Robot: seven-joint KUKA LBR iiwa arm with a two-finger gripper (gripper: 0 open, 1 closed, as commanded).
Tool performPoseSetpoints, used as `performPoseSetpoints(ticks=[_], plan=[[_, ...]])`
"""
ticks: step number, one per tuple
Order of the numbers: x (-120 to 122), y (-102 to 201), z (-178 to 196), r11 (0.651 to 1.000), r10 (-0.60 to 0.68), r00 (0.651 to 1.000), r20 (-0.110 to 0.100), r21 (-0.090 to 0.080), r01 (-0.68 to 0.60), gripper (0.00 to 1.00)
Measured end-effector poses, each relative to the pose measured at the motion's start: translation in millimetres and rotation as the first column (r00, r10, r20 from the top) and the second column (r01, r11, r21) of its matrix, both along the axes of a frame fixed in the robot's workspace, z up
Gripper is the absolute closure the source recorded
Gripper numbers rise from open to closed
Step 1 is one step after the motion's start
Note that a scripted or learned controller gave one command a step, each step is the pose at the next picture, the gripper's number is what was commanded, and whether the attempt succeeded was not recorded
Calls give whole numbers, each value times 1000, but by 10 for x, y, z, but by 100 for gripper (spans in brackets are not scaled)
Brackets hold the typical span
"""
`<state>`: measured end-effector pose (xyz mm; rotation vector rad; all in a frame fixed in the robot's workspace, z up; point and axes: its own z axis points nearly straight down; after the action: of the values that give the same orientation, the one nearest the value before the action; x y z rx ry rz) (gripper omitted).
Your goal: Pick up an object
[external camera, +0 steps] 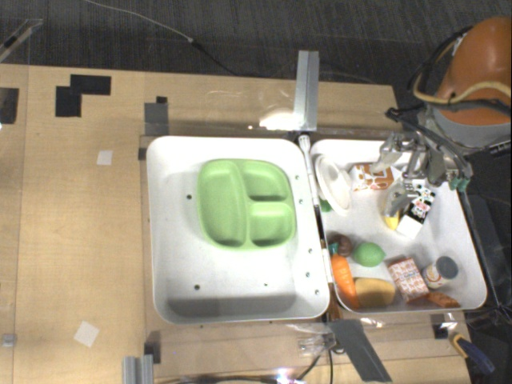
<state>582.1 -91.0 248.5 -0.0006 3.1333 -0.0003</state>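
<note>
Arm poised over the crowded right bin, nothing visibly lifted.

From the overhead camera view, the gripper [412, 174] hung low at the upper right of the right bin [474, 250], apparently because the pickable items lay there: a carrot [342, 274], a green ball [369, 254], a small patterned box [406, 279], a white bowl [334, 184] and a yellow piece [392, 219] just below the tool. Whether its jaws were parted or closed I could not tell, and nothing showed between them. The left bin [172, 238] held a green divided tray [244, 202]. Both bins sat on a pale wooden bench [72, 238] beside dark carpet.
</note>
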Motion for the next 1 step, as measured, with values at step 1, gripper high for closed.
performPoseSetpoints(ticks=[1], plan=[[-171, -587, -1105, 998, -66, 998, -10, 1, 66, 0]])
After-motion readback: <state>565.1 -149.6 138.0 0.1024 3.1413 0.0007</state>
